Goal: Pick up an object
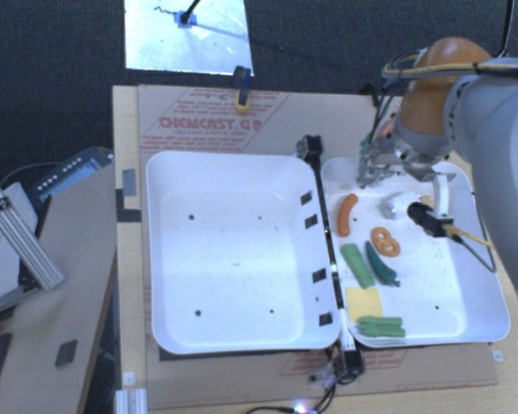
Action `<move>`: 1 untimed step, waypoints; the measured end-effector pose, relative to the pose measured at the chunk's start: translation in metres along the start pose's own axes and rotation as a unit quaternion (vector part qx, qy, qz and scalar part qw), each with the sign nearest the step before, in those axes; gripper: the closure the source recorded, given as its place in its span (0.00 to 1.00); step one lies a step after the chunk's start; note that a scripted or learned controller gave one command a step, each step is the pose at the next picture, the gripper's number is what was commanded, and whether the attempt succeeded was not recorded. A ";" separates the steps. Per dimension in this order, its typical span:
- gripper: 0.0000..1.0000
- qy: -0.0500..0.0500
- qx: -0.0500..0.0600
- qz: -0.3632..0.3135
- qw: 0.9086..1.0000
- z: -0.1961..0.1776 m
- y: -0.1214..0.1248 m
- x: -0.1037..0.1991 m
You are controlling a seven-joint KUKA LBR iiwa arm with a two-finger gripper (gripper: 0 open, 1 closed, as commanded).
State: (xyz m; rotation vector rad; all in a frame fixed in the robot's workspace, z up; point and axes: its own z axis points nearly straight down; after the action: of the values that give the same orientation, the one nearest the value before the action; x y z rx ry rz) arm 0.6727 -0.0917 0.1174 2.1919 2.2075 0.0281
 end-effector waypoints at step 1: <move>1.00 0.004 0.017 0.001 1.000 0.034 -0.005 0.005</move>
State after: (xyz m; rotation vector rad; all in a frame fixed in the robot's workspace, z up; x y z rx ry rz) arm 0.6685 -0.0875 0.0833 2.2159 2.2258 0.0006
